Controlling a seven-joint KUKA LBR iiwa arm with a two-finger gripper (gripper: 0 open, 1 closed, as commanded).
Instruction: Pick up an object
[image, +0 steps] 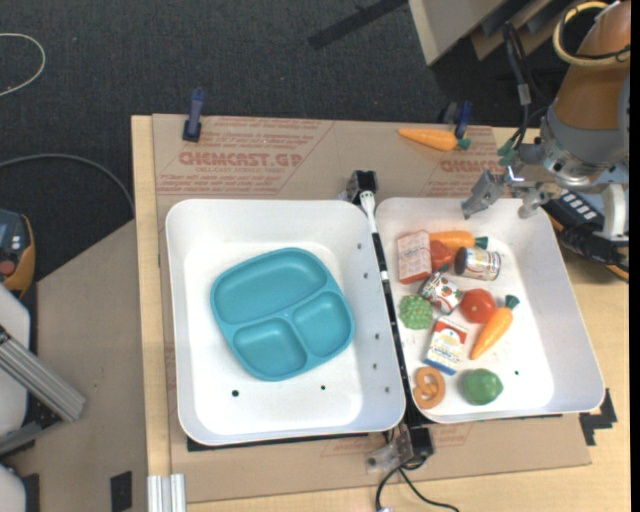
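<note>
My gripper (503, 197) hangs open over the far edge of the right bin (560, 300), with nothing between its fingers. Below it in that bin lie several toy foods: a red-and-white carton (413, 256), a small can (479, 263), a tomato (478, 304), a carrot (492, 330), a green broccoli piece (416, 311), a juice box (447, 346), a pretzel (429, 385) and a green lime (482, 386). The can and an orange piece (451, 240) are the nearest to the gripper.
The left bin (200, 380) holds a teal divided plate (282, 312). A second toy carrot (428, 138) lies on the cardboard behind the right bin, beside a blue clamp (461, 120). Another blue clamp (193, 114) sits at the back left.
</note>
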